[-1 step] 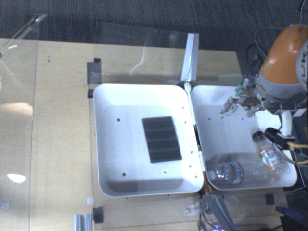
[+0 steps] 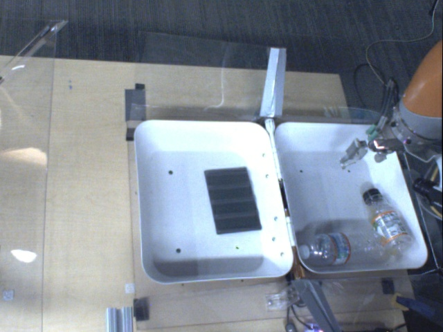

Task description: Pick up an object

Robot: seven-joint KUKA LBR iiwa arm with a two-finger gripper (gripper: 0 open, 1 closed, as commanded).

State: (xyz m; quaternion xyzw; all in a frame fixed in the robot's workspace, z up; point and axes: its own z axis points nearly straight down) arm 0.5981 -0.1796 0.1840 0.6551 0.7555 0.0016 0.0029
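Arm [image 2: 423,99] comes in from the right, orange band showing at the frame edge, gripper [image 2: 354,155] hanging over the upper part of the right bin [image 2: 315,140]. Fingers [image 2: 348,158] look slightly apart w/ nothing between them; they sit over bare bin floor, apart from the bottles.

Right bin has two clear plastic bottles. One bottle [image 2: 385,220] w/ a dark cap lies near the bin's right wall, cap pointing up-left, label w/ orange print. The other, a blue-label bottle [image 2: 327,248], lies on its side along the front wall, near the bin's front-left corner. The two are near each other but not touching.

Left bin [image 2: 159,144] holds a black ridged pad [image 2: 232,200], roughly centred, tilted a bit, lying flat.

Both bins sit side by side on the desk [image 2: 76,185], rims touching. A grey bar [image 2: 273,81] runs back from where the bins meet. Clear panel [image 2: 28,116] covers the desk's left part. Cables [image 2: 387,54] trail over the dark floor near the arm.
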